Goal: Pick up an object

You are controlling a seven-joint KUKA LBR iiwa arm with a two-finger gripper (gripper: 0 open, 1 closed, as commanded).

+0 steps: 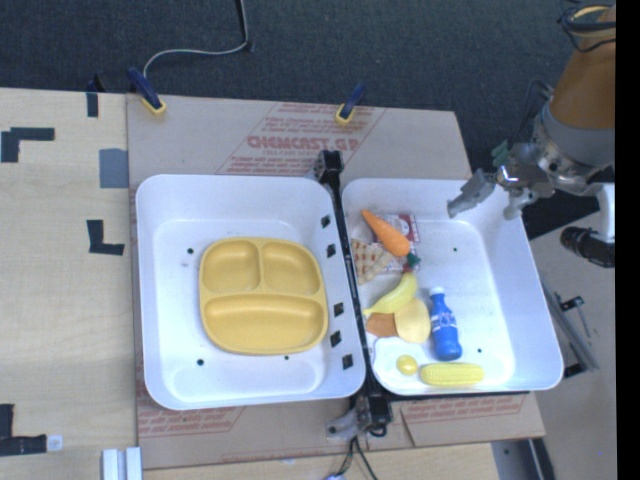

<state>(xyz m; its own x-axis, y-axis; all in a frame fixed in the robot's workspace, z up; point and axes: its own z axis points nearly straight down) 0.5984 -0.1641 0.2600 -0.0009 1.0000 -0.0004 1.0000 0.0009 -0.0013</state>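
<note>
From my desk I judge nothing picked yet: the gripper point(492, 194) hangs over the right bin's point(520, 298) far right rim, fingers spread and holding nothing, while the carrot point(385, 232), banana point(396, 296), bottle point(443, 325) and corn point(451, 373) (all candidates) lie in that bin's left half.

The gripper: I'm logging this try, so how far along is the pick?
Nothing looks picked yet. The gripper hangs over the right bin's far edge, fingers open, holding nothing. The carrot, banana, blue bottle and corn lie inside. Descent and grasp remain.
</note>
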